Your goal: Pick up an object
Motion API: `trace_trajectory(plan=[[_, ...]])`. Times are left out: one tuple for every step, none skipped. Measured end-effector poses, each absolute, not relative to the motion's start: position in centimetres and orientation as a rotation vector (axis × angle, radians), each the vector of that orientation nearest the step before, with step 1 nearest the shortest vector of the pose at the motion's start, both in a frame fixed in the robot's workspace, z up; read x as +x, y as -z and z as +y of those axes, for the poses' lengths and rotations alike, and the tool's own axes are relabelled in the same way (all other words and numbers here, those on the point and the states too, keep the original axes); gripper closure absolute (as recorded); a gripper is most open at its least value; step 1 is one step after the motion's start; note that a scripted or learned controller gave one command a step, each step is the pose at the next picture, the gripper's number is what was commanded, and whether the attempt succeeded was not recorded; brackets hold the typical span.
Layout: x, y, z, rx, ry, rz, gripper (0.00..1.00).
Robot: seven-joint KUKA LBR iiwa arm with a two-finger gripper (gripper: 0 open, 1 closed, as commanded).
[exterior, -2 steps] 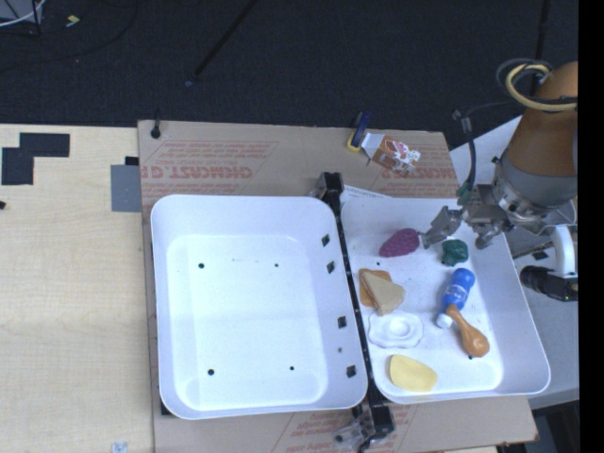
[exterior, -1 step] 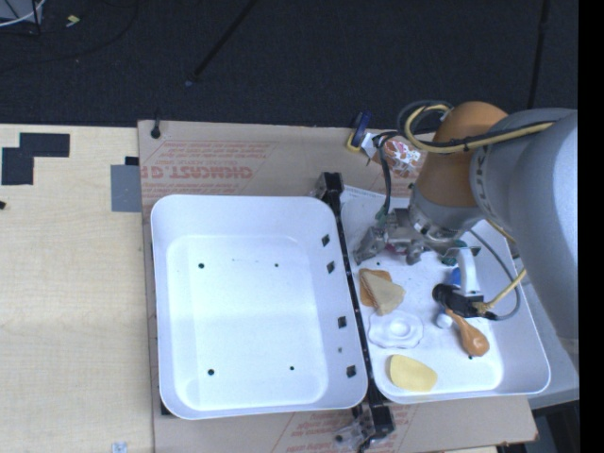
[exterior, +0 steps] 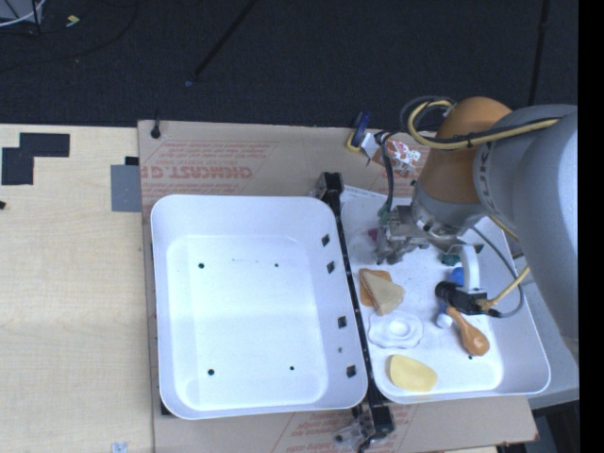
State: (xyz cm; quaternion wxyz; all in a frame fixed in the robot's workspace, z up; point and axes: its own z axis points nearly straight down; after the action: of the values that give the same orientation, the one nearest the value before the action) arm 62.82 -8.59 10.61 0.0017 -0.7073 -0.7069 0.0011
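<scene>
**Inspector A:** Camera view. What does the worktop (exterior: 66,281) carry?

**Inspector B:** Two shallow white bins side by side: the left bin (exterior: 245,319) and the right bin (exterior: 514,361).

**Inspector A:** Where is the tool?

**Inspector B:** The tool (exterior: 392,243) hangs over the right bin, close to its far-left corner. Above it is the grey arm (exterior: 543,187) with its orange band (exterior: 472,149). I cannot tell whether the tool is open or closed (the wrist body covers much of it from this angle).

**Inspector A:** And the objects available for picking?

**Inspector B:** All those noted lie in the right bin.
- A tan wedge (exterior: 380,291) sits just beside the bin's left edge, near the tool but apart from it.
- A white round piece (exterior: 396,329) lies right at the wedge's near side. I cannot confirm whether the two touch.
- A yellow oval (exterior: 412,373) rests against the near edge, toward the near-left corner.
- An orange-brown club-shaped item (exterior: 469,333) lies tilted in mid-bin, beside the white round piece.
- A small blue item (exterior: 460,275) lies on the far side of the club-shaped item and is too small to identify.
</scene>
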Motion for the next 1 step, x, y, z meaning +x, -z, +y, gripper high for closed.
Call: trace_trajectory(plan=[[64.73, -27.47, -3.84, -2.222, 0.020, -2.237, 1.00]])
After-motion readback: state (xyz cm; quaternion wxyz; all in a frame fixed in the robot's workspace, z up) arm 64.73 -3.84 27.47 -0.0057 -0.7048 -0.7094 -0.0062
